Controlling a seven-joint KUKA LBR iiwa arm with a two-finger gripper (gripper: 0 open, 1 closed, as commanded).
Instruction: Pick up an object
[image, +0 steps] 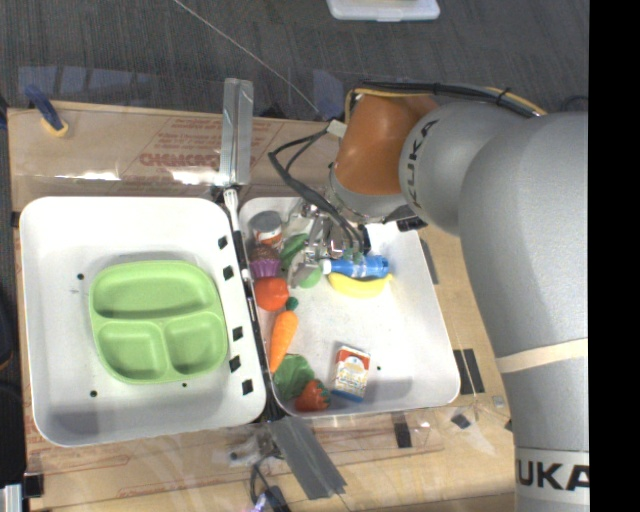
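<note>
Starting from the divider (237, 250) between the two bins, taken as landmark. Left of the divider: left white bin (50, 330), holding a green compartment tray (157, 318) set near its middle. Bare white floor rings the tray on all sides, widest along the bin's bottom edge and left edge.

Just right of the divider, crowded against it in a column down the right white bin (425, 350): a small can or jar with red label (266, 228) at top, a purple item (264, 266) below it, an orange-red round fruit (271, 293), a carrot (282, 338) lying lengthwise, then a green leafy piece (292, 372) and a red item (312, 397) at the bottom corner. These sit touching or nearly so; little room between them and the wall.

Further right of the divider: a small printed carton (351, 371) near the bottom edge, open floor around it. A yellow banana-like item (358, 285) with a blue item (362, 267) lying on its top edge, up by the middle of the bin. Open white floor runs right and below these to the bin's right rim.

Arm enters from the right, large grey link over the right rim, orange band (375, 145) above the bin's top edge, wrist pointing down. Gripper (318, 255) low among the green pieces (298, 258) between the column and the blue item. Finger spread cannot be told; clutter hides whether anything is held.
</note>
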